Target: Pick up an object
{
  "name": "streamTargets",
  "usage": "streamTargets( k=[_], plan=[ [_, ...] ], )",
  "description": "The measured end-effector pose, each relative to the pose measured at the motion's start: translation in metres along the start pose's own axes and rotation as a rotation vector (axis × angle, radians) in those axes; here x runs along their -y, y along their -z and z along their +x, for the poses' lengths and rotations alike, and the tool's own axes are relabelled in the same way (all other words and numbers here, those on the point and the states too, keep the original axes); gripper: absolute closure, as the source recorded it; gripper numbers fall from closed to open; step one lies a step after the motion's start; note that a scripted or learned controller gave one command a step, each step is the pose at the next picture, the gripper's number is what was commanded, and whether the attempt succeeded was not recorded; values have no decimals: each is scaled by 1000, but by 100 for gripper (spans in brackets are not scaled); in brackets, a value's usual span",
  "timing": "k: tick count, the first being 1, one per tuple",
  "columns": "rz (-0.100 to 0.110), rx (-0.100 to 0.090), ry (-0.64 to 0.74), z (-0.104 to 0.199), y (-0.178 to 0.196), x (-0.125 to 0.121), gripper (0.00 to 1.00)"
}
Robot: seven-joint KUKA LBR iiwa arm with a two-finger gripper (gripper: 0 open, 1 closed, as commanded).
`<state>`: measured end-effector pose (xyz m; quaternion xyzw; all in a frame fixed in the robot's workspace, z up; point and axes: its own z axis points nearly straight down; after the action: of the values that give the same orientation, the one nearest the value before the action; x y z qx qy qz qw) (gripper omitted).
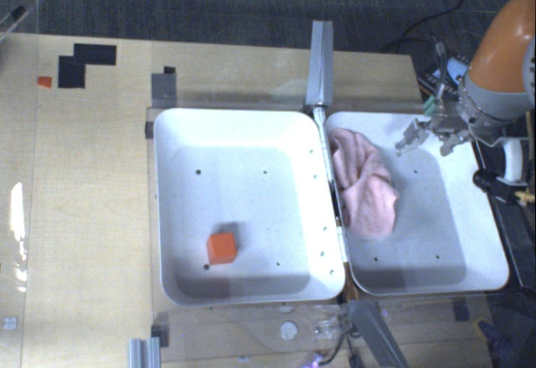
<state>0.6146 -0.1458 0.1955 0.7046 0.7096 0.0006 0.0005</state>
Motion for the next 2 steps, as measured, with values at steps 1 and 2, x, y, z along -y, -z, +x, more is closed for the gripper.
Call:
streamTargets(
  k=[1,2],
  plan=[
    [-9,2,101,30,-99,36,0],
    [-20,8,296,54,-103,44,0]
  ],
)
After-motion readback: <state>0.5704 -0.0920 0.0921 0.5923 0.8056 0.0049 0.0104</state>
